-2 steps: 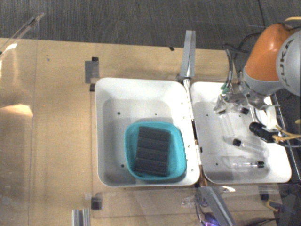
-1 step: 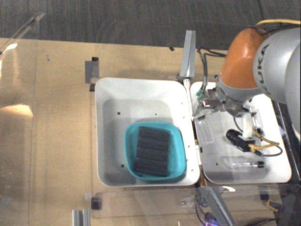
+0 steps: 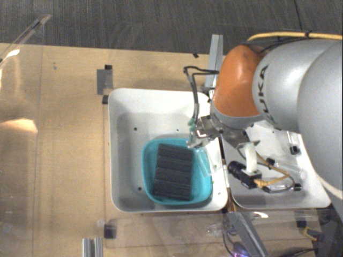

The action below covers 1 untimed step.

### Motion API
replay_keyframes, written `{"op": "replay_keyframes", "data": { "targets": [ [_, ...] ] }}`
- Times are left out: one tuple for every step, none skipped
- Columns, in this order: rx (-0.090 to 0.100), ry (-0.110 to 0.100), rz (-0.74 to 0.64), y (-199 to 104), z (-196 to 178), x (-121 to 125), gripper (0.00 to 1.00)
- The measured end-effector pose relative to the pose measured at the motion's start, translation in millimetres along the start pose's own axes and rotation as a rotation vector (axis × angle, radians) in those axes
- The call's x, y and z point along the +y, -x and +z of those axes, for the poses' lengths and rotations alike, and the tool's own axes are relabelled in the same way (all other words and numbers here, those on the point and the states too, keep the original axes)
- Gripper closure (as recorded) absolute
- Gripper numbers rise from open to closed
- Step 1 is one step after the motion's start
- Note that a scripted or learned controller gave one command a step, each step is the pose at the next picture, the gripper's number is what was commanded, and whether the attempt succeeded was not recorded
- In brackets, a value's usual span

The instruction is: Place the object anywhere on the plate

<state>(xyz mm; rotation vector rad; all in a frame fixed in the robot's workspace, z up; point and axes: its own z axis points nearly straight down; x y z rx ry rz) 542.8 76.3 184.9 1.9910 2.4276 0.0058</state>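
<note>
Looming closest, my grey arm (image 3: 300,84) hangs over the seam between the two white bins (image 3: 123,143). My gripper (image 3: 197,135) sits at the teal plate's (image 3: 149,165) upper right rim, its state impossible to tell. Flat on that plate lies the dark ribbed block (image 3: 173,171), so placing looks done; next I should lift clear without nudging it.

We see our arm (image 3: 289,84) reaching in from three o'clock, its end effector (image 3: 197,135) pointing down near center.
</note>
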Motion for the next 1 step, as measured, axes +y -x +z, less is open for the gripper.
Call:
{"op": "replay_keyframes", "data": {
  "targets": [
    [0.0,0.0,0.001,0.5,-0.1,0.0,0.0]
  ]
}}
